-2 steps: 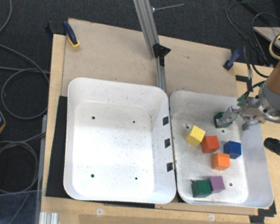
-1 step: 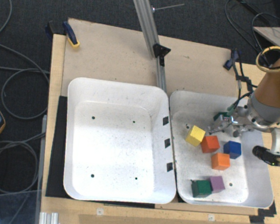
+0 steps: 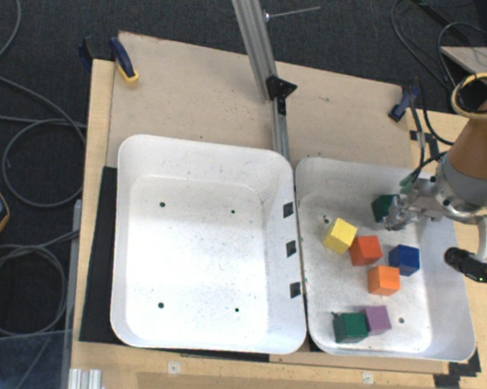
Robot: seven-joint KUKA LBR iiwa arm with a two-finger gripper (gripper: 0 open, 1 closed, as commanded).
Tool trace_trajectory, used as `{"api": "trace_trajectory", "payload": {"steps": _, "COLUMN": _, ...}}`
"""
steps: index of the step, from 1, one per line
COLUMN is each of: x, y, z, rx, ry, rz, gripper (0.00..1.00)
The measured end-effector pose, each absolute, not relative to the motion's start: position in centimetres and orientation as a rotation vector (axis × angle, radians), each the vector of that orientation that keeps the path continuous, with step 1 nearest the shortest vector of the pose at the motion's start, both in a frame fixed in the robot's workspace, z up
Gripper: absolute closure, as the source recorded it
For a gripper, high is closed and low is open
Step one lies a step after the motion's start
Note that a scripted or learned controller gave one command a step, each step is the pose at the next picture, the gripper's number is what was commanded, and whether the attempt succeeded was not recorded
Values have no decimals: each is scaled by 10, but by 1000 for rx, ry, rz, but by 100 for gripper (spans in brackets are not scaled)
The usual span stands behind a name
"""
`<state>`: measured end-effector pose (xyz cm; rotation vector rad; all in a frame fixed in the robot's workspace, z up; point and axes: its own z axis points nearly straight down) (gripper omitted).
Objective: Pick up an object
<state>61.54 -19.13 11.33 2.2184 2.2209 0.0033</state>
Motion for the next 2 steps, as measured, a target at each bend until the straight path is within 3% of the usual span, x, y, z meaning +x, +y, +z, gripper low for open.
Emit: {"api": "trace_trajectory", "payload": {"steps": 2, "x": 612, "y": -173, "z": 226, "rx": 2213, "ry": 2219, "rz": 7, "gripper": 100}}
